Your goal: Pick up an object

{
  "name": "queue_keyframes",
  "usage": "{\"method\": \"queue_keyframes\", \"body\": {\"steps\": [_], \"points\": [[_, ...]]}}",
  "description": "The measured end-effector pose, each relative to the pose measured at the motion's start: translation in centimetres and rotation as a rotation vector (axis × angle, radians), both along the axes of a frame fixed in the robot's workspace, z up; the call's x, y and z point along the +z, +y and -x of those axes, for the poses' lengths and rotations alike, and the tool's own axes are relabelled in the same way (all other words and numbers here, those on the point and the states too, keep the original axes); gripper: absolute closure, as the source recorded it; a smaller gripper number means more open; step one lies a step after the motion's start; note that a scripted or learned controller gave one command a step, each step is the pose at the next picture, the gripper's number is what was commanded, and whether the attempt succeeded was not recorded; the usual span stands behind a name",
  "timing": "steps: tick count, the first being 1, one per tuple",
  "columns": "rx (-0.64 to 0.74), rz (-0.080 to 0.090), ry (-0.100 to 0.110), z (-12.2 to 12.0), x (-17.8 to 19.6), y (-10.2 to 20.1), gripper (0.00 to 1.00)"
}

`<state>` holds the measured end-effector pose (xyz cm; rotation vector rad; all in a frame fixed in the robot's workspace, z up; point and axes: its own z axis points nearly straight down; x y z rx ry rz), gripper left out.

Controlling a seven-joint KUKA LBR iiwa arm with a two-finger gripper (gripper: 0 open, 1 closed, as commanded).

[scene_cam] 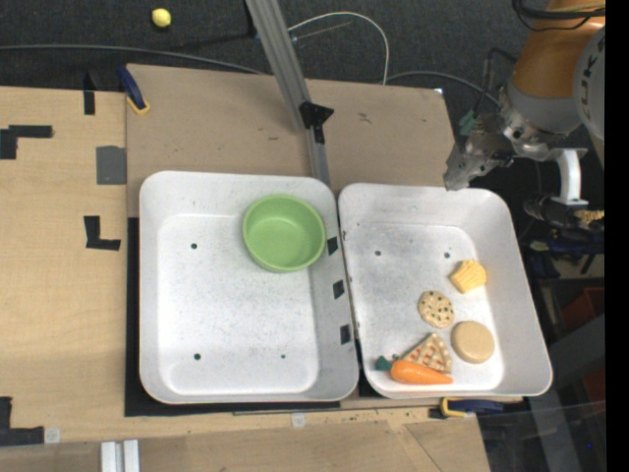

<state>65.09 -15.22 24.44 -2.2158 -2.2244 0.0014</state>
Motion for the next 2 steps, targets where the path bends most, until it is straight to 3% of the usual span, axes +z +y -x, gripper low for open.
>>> {"method": "queue_keyframes", "body": {"steps": [2], "points": [[0.003,-0.001,0.001,3.5,-1.6,10.3,1.0]]}}
